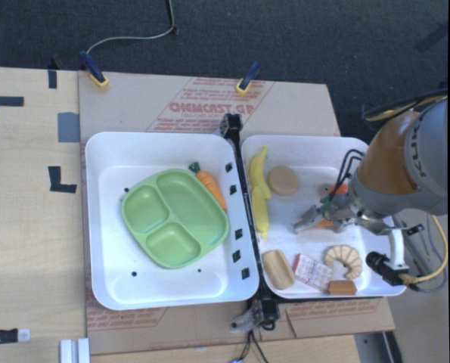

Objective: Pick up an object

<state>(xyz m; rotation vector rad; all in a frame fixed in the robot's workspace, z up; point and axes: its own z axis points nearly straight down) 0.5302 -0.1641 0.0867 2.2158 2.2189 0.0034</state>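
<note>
Grey and orange, my arm reaches into the right bin [361, 146], and my tool [309, 219] hangs low with its fingers spread apart, gripping nothing. A croissant [344, 259] lies just beside it toward the bench's near edge; a banana [259, 191] lines the bin's left wall.

Red printed lettering is showing on the flat brown cardboard sheet [202, 108] lying under the bins; its largest line is reading roughly "CHEMCAST GP", while the smaller lines around it are staying too blurred to read.
</note>
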